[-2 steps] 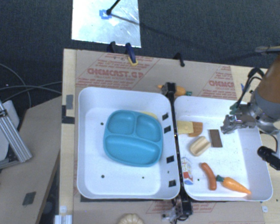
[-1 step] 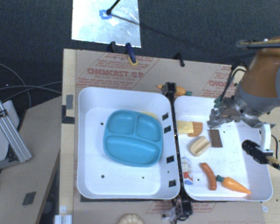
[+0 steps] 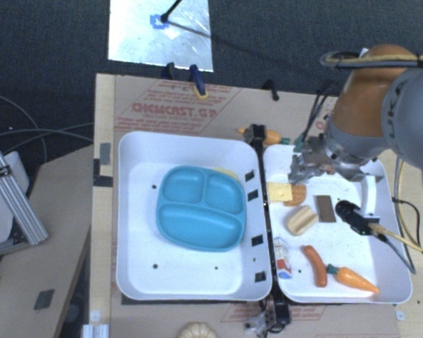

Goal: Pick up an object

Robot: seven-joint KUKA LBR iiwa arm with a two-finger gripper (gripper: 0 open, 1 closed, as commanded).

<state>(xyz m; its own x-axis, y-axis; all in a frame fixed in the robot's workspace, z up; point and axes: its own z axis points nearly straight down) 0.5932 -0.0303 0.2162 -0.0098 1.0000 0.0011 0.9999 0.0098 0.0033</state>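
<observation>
Where the bench edge lies nearest the camera, a pale ring (image 3: 197, 337) sits outside both bins, beyond any sensible pick.

Right bin (image 3: 349, 248), near end: carrot (image 3: 355, 280) and sausage (image 3: 315, 265) lie flat and close together, each with bare floor around it. They look scattered loose, likely so a grasp from above can come down on either side of one piece. A small packet (image 3: 282, 256) lies against the wall between the bins. I judge it awkward to grasp, since the wall blocks one side.

Mid bin: bread roll (image 3: 301, 220), with a flat brown slab (image 3: 324, 208) just beside it. Further on, a yellow slice (image 3: 279, 192) touches a brown round piece (image 3: 296, 197).

The gripper (image 3: 302, 172) hangs low over that far left corner, right above the slice and the round piece. The wrist hides its tip from this angle, so I cannot tell whether it is wide or narrow. Nothing is visibly held. The likely target is one of those two pieces. Both are thin and lie flat, so a slip is a real risk. The arm (image 3: 373, 103) reaches in over the far right rim.

Left bin (image 3: 141, 267): a blue divided plate (image 3: 200, 207) lies alone and centred, well apart from the gripper.

Beyond the bins, a small orange-yellow piece (image 3: 271, 138) rests at the far end of the dividing wall.
</observation>
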